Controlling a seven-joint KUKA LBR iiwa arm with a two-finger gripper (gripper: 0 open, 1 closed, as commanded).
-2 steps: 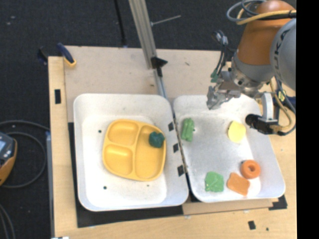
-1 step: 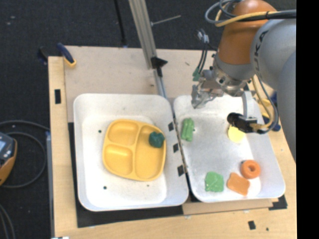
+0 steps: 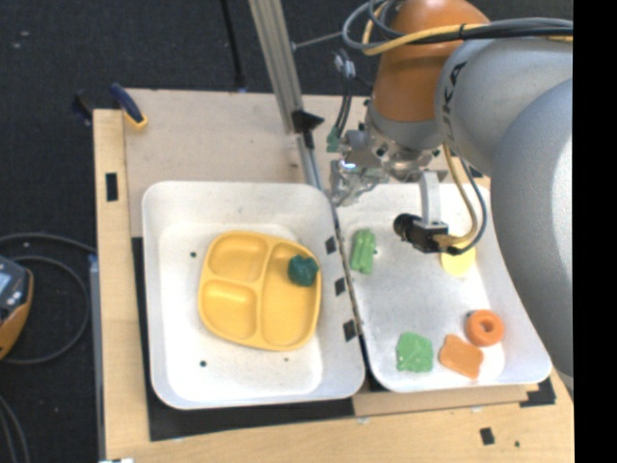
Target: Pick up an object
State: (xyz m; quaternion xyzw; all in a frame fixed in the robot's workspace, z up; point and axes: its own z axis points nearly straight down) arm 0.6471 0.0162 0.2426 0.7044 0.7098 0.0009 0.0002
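One light-green ridged block (lying flat); end effector grip state unclear.

Arm reaching in from right, wrist bent downward.

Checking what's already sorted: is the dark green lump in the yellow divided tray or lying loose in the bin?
In the tray. The dark green lump sits in the right-hand compartment of the yellow divided tray, near its upper rim.

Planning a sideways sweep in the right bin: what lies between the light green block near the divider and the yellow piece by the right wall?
In the camera view, between the light green block and the yellow piece sits the arm's black fitting; below it, bare bin floor.
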